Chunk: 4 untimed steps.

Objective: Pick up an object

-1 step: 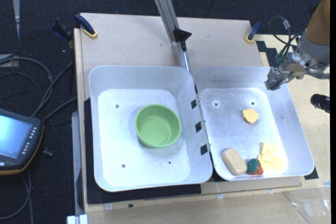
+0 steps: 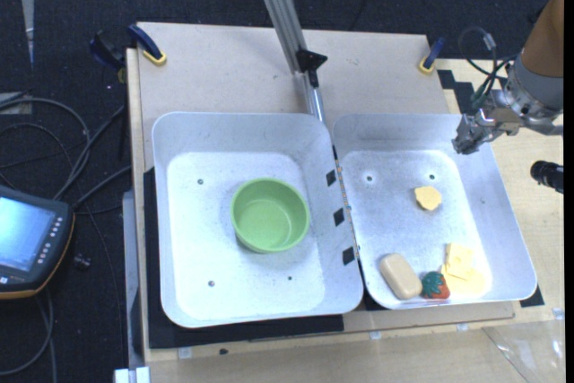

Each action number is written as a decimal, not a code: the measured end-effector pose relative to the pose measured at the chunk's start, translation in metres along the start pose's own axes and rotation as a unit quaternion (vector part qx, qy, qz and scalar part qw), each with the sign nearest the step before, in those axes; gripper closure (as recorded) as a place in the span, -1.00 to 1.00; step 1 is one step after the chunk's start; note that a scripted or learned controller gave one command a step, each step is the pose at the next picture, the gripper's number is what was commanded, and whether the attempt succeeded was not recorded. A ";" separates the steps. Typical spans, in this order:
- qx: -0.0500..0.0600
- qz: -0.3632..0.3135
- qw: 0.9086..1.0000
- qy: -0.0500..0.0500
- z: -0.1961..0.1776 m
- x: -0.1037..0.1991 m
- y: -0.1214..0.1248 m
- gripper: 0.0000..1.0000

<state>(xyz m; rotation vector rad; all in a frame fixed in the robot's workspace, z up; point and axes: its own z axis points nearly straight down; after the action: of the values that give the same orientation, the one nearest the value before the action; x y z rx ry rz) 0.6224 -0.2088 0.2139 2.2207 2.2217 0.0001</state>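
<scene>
Object candidates lay in the right bin (image 2: 502, 220), none of them touched by the gripper (image 2: 466, 143), which hung over that bin's upper right rim at the end of the grey arm (image 2: 538, 76); whether it was released or clenched could not be told. Nearest to it sat a small yellow piece (image 2: 429, 198). Further toward the bin's near edge lay a pale yellow block (image 2: 464, 269), a red and green piece (image 2: 435, 284) just beside it, and a beige oblong (image 2: 400, 275). Well apart, in the left bin (image 2: 179, 193), stood a green bowl (image 2: 270, 215), upright.
</scene>
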 end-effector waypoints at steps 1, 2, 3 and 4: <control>0.003 0.000 1.000 0.001 0.062 0.005 -0.002 -1.00; 0.003 0.000 1.000 0.001 0.115 0.006 -0.003 -1.00; 0.000 0.000 1.000 0.000 0.102 0.006 -0.001 1.00; -0.002 0.000 1.000 0.000 0.057 0.011 0.004 1.00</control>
<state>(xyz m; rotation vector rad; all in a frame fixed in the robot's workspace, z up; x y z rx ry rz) 0.6263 -0.1983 0.1567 2.2181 2.2199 0.0033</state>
